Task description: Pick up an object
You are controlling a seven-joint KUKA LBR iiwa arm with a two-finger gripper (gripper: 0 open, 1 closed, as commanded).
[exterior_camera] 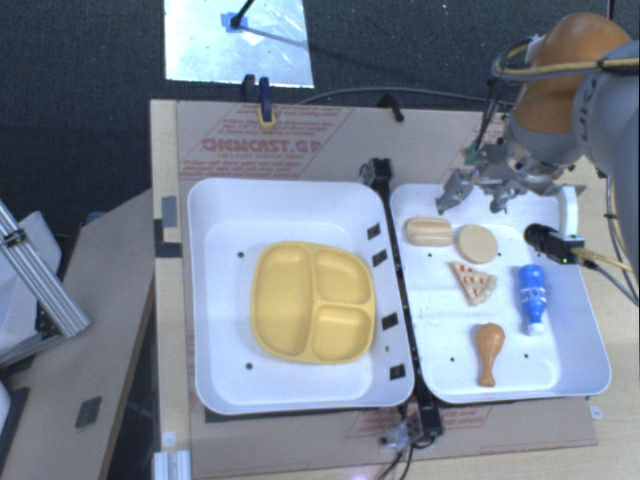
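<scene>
Five toy foods (474, 282) lie in the right bin (585, 353); at their 12 o'clock hangs the gripper (472, 193), fingers spread, unladen.

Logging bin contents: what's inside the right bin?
In the right bin: bread roll, round cracker, pizza slice, blue bottle, drumstick. The gripper covers its far edge.

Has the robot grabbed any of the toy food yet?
Not yet. The tool hangs open above the right bin's far edge, holding nothing. The bread roll, cookie, pizza slice, bottle and drumstick all lie there, waiting.
</scene>
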